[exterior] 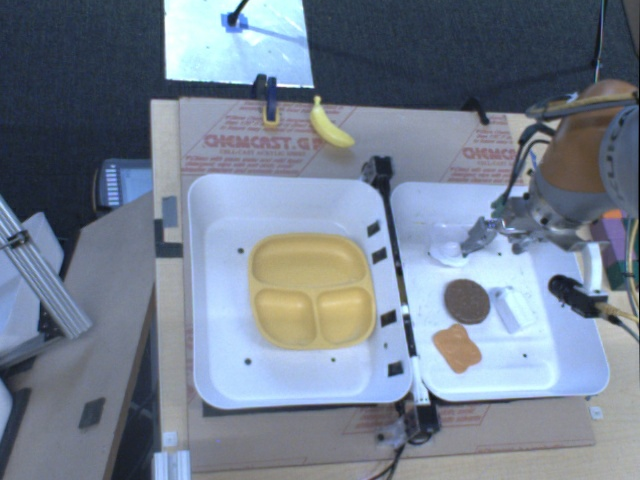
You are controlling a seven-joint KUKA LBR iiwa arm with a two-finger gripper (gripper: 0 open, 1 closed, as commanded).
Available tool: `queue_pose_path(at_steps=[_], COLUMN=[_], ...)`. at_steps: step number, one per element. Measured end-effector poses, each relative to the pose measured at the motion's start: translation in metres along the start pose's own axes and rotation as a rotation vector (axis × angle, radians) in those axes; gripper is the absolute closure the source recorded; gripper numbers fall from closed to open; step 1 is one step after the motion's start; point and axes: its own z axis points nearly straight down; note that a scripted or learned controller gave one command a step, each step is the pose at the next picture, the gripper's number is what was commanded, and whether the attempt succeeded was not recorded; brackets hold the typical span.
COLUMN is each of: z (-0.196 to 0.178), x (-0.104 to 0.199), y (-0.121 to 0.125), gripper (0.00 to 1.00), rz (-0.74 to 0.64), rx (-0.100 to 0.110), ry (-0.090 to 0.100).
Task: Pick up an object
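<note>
Approach step judged in hand. Claw (pixel 478 236) seen slightly parted, nothing held, over white object (pixel 449 255) at right bin's (pixel 575 368) ten o'clock. Next: descent, closing needed. Brown disc (pixel 467 300) at centre.

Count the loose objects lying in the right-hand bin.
4: a white piece at the upper left by the end effector, a brown round disc mid-bin, a white block beside it, an orange piece below. The arm may hide more.

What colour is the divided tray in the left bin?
Pale yellow; the divided tray shows in the camera view.
</note>
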Motion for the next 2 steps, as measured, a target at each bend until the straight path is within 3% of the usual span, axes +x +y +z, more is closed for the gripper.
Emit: queue_pose_path(at_steps=[1,2], z=[0.045,0.030], x=[0.000,0.000], y=[0.001,0.004], gripper=[0.00,1.00], rz=[0.000,0.000], rx=[-0.002,-0.010], ry=[0.000,0.000])
